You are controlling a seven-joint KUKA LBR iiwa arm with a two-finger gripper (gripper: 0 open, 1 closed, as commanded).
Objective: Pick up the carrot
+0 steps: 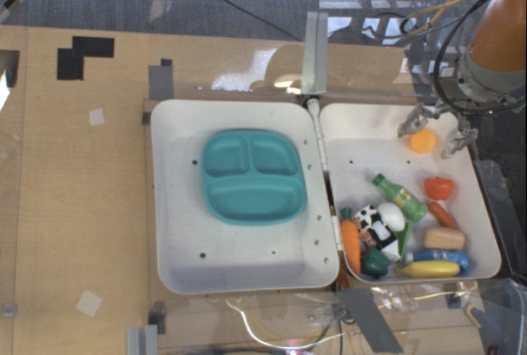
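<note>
Landmark: the right bin (486, 205), the white bin on the arm's side.
Teal plate (253, 176): it lay in the other bin, just left of the right bin, with nothing on it.
Carrot (352, 244): it lay at the left wall of the right bin, near the front left corner, pointing up and down the picture. A black-and-white toy cow (380, 223) touched its right side.
How the carrot would handle: it looked like a small toy, so likely light, hard and a bit slick. It would not break.
Where to grab: across its thin middle looked best, but the wall and the cow left little room.
Gripper (436, 136): it hung over the back of the right bin, far from the carrot, fingers spread wide on each side of a small orange ball (423, 141). It squeezed nothing.
Arm (498, 32): it reached in past the back right corner of the right bin, wrist pointing down.
</note>
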